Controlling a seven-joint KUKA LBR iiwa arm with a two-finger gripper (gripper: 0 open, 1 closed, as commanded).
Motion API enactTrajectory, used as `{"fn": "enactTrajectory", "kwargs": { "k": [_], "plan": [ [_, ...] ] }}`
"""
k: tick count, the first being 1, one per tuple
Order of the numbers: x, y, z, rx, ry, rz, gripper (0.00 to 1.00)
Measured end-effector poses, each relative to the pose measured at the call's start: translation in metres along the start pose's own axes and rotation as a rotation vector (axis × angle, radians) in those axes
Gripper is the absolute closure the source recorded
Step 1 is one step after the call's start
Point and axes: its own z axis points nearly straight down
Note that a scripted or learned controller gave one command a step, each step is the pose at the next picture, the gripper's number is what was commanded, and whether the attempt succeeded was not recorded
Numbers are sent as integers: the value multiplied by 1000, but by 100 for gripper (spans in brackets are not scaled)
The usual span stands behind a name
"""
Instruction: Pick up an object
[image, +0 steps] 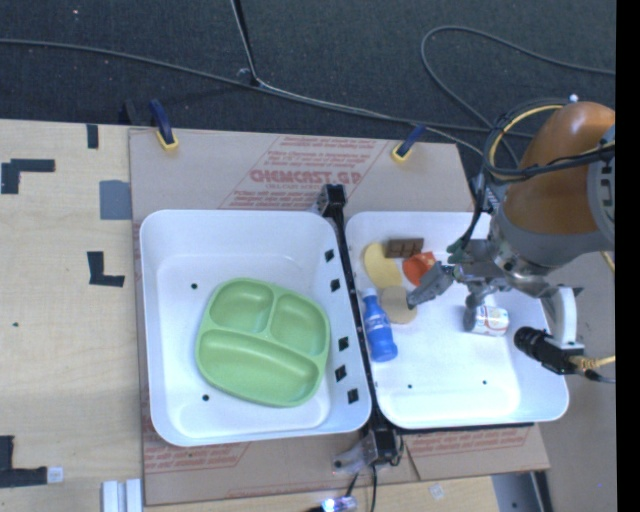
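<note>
A: What sits nearest the camera?

B: The front rims of two white bins on the tabletop (60, 330). The left bin (165, 250) holds a green divided plate (264, 341), lying flat, a little left of the black divider between the bins.

A: And the right bin (450, 390)?

B: Its near half is bare white floor. Farther in, a blue bottle (377, 327) lies just beside the divider. Beyond it is a round yellow piece (381, 263), with a pale tan disc (401, 309) beside it. A red piece (420, 267) lies to the right of the yellow one, and a brown block (405, 246) is at the far end of the cluster, touching or nearly touching the yellow piece.

A: Where is the arm?

B: It comes in from the right, orange band (565, 135) high up. The jaws (478, 300) hang over the middle of the right bin. A small white item with a red mark (490, 320) lies right at them, to the right of the cluster.

A: Are the jaws clamped on it?

B: I cannot tell; the grey wrist hides how they stand, and whether they touch it.

A: Anything farther back?

B: Brown cardboard (290, 170) under the bins, two blue-and-yellow clamps (163, 128) at its far edge, then dark carpet (330, 50) with cables.
</note>
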Motion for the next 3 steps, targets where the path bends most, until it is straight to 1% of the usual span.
{"fn": "enactTrajectory", "kwargs": {
  "k": [1, 2, 3],
  "plan": [
    [0, 2, -6, -11, -1, -3, 0],
    [2, 2, 38, -8, -2, -2, 0],
    [1, 5, 101, -5, -1, -2, 0]
  ]
}}
